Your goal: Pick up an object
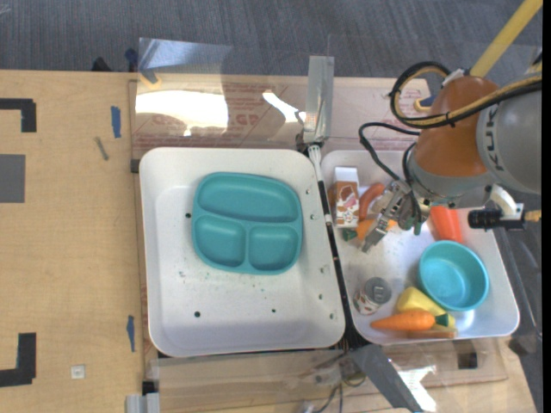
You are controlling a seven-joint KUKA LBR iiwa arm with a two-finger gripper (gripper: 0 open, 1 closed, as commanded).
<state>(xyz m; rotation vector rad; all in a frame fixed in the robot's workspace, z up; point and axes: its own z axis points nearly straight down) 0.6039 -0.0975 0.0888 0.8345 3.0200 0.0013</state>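
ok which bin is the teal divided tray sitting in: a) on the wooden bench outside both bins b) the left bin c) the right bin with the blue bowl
b, the teal divided tray lies flat in the left bin, while the blue bowl and the carrot sit in the right bin.

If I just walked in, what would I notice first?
Probably the big teal divided plate, alone in the middle of the left bin. Next, the grey and orange robot arm reaching in from the right, its gripper low over the crowded right bin. There a bright blue bowl sits beside a toy carrot.
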